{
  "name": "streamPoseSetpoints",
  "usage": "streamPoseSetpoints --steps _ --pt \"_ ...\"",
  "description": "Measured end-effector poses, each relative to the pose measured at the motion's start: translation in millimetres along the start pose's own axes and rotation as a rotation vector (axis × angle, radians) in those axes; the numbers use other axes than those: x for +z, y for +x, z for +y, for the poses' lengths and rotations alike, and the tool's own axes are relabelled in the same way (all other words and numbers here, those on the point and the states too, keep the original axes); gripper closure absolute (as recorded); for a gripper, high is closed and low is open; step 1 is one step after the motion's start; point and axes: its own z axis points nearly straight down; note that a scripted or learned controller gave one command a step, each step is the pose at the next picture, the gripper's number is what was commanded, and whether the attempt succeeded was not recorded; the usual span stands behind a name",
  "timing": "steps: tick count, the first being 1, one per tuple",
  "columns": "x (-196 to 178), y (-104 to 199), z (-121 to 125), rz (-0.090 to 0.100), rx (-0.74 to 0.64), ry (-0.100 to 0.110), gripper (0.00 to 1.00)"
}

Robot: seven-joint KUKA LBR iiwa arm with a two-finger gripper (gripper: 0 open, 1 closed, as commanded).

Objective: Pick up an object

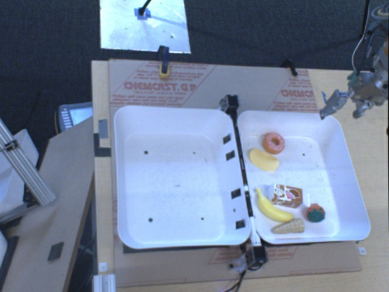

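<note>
Above the right bin's (349, 163) far right corner, the hand (346, 102) hangs over the table (377, 181) with fingers spread, gripping nothing. Right bin contents: donut (273, 142) at the far end, yellow lemon-like piece (264, 160) just beside it; nearer, banana (271, 207), small carton (287, 196), strawberry (315, 212), cone-shaped wedge (288, 226).

Red "CHEMCAST GP" printed on board (200, 81) beneath bins, at 12 o'clock; repeated at 2 o'clock, partly legible.
</note>
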Motion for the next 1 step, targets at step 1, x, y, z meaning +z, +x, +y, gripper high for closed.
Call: streamPoseSetpoints --steps 1 --pt "123.8 -4.3 34.2 0.002 -0.003 0.006 0.00"
